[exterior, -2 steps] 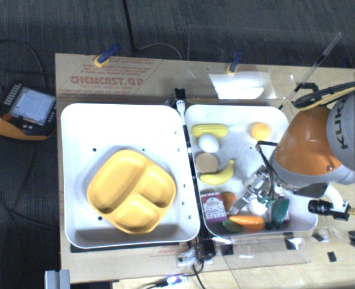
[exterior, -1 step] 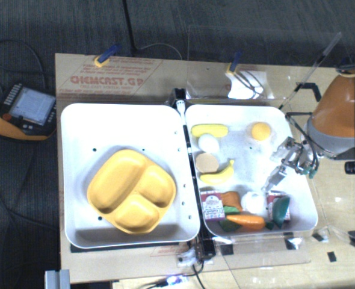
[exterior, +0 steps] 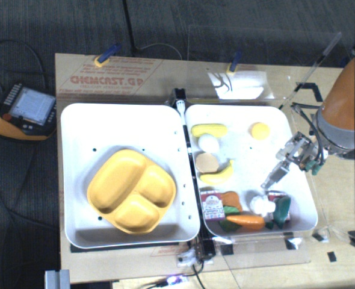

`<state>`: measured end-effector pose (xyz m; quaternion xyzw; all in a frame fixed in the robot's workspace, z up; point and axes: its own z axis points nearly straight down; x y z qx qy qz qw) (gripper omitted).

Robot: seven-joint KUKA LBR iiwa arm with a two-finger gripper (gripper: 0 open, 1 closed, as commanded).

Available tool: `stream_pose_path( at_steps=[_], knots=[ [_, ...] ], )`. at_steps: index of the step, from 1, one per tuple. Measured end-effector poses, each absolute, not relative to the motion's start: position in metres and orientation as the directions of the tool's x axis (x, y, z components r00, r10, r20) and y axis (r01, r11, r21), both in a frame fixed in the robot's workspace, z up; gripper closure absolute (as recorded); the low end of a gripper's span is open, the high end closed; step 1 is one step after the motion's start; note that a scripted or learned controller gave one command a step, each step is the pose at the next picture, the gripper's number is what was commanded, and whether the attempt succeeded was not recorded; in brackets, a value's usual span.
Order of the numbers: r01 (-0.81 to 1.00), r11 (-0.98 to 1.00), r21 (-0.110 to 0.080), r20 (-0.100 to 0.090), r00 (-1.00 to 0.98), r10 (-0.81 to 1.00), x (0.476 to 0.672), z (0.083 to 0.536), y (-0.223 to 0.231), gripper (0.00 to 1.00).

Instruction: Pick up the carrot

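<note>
Carrot point(exterior: 245, 221) down at the near edge of the right bin point(exterior: 284, 118), lying flat, crowded between a red-labelled packet point(exterior: 212, 205) on its left and a dark green piece point(exterior: 281, 211) on its right, with a small white ball point(exterior: 262, 206) just behind it. Gripper point(exterior: 272, 178) hangs above the bin floor, a little beyond and to the right of that cluster, nothing between its fingers; how wide they stand, I cannot tell. Over in the left bin point(exterior: 81, 118) sits a yellow divided dish point(exterior: 132, 189).
</note>
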<state>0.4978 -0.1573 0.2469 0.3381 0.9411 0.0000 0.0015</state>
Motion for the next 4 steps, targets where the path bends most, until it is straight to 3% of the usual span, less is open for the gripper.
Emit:
stream_pose_path(
  at_steps=[1, 2, 3, 4],
  knots=[
    [0.514, 0.858, 0.0, 0.0, -0.858, 0.514, 0.484, 0.188, -0.116, 0.0],
    [0.518, 0.855, 0.002, -0.004, -0.855, 0.518, 0.486, 0.1, -0.098, 0.0],
    [0.833, 0.553, 0.001, 0.006, -0.553, 0.833, 0.486, 0.094, -0.101, 0.0],
    [0.834, 0.552, 0.004, 0.001, -0.552, 0.834, 0.488, 0.104, -0.101, 1.0]
  ],
)
